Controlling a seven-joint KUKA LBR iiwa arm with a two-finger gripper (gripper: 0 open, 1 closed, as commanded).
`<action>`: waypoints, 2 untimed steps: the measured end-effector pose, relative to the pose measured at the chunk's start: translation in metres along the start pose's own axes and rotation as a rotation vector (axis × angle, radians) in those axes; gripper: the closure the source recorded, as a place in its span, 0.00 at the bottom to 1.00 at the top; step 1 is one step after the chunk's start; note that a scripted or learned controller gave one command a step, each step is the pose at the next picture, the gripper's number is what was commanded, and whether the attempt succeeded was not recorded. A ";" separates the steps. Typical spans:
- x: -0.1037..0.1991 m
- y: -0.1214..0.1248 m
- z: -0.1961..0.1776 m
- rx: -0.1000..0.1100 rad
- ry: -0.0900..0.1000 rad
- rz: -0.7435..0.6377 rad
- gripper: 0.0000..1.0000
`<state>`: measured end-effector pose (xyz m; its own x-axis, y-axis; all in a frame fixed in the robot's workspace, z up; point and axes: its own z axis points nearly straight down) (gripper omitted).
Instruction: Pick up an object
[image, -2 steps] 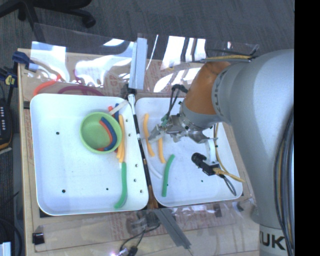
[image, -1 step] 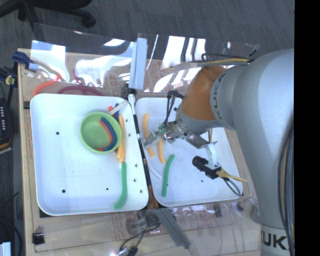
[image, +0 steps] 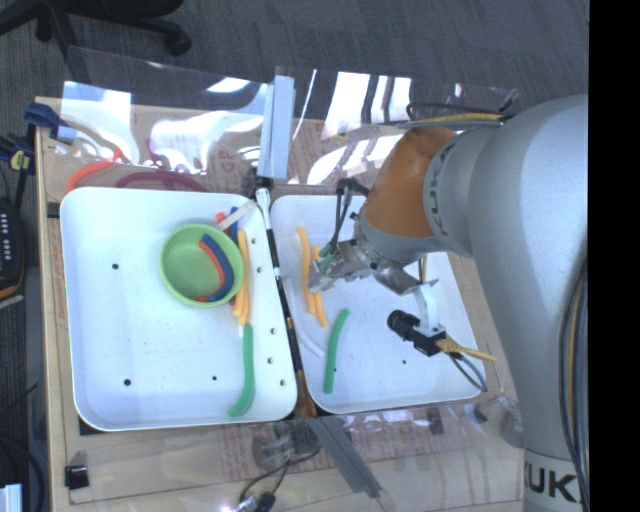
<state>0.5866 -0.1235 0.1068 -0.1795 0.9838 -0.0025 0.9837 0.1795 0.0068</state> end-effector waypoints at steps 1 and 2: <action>0.000 0.000 0.000 0.000 0.000 -0.001 0.00; 0.000 0.000 -0.010 0.001 0.000 -0.003 1.00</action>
<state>0.5869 -0.1231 0.1166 -0.1827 0.9832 -0.0028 0.9831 0.1828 0.0059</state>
